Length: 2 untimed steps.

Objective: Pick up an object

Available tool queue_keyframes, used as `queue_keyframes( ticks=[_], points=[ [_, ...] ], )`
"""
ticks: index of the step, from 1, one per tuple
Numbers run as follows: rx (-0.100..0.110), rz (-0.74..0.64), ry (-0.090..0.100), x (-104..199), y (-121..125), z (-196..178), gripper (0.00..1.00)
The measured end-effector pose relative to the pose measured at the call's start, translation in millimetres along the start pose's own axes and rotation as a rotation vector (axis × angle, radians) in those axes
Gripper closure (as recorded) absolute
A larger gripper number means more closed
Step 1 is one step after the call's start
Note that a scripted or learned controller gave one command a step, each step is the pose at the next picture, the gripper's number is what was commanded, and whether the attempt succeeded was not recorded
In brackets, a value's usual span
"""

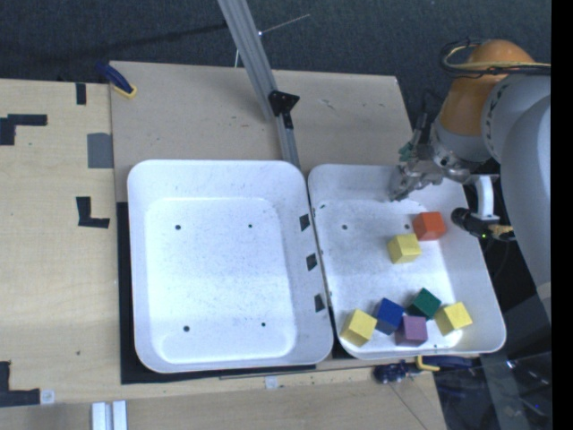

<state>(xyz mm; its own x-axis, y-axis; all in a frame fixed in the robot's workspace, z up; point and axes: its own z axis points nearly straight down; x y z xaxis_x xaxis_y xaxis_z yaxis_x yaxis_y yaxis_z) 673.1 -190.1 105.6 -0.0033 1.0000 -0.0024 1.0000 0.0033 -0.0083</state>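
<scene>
The right bin [358, 240] holds several small cubes. An orange cube [429, 225] lies near its upper right, with a yellow cube [404, 247] just below and to the left of it. Along the bin's front edge sit a yellow cube [360, 326], a blue cube [389, 314], a purple cube [414, 329], a green cube [427, 303] and another yellow cube [454, 317]. My gripper [405, 186] hangs over the bin's far right corner, just above and left of the orange cube. Nothing shows between its fingers.
The left bin [215, 258] lies beside the right one. A slanted metal pole [260, 61] with a black clamp crosses the bench behind the bins. The grey arm with its orange band [479, 97] fills the right side.
</scene>
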Motion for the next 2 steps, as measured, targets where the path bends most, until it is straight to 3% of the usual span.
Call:
queue_keyframes(
  ticks=[2],
  points=[
    [-0.013, 0.0, 0.002, 8, 4, -96, 1.0]
  ],
)
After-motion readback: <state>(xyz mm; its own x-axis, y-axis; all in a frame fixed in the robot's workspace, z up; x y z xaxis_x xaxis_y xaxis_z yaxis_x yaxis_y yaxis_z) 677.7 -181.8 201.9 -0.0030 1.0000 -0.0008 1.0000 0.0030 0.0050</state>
